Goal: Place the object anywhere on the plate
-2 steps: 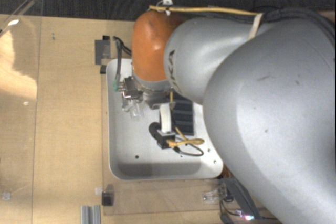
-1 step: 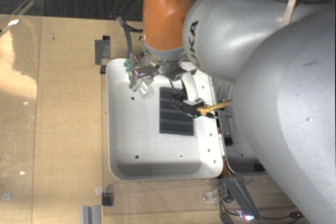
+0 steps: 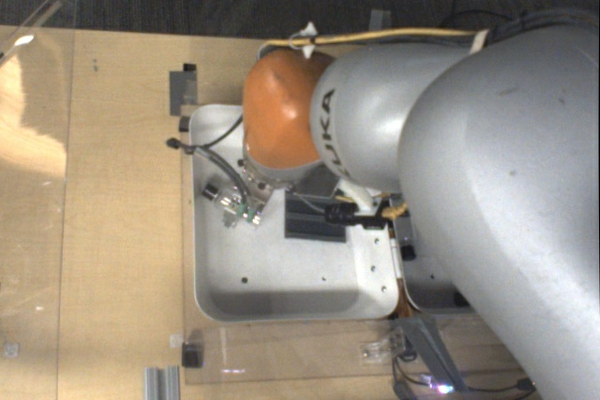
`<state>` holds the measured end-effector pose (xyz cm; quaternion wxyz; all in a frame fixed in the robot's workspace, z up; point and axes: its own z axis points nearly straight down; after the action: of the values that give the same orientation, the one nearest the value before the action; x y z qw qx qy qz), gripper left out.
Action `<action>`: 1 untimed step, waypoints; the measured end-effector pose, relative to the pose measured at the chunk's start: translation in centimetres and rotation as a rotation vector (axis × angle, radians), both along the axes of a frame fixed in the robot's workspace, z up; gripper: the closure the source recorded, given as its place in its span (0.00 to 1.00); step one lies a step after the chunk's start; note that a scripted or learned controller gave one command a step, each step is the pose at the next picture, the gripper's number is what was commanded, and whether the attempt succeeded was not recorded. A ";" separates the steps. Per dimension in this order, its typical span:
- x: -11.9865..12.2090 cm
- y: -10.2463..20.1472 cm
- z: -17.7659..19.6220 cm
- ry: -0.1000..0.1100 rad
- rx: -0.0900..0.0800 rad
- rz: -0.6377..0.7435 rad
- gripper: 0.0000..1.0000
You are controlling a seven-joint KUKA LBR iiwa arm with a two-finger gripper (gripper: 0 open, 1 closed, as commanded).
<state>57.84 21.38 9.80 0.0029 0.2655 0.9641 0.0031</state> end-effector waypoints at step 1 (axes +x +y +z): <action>1.2 2.2 10.2 -0.004 -0.002 0.443 1.00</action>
<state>59.06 23.61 20.02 0.0046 0.0473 0.9989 0.0032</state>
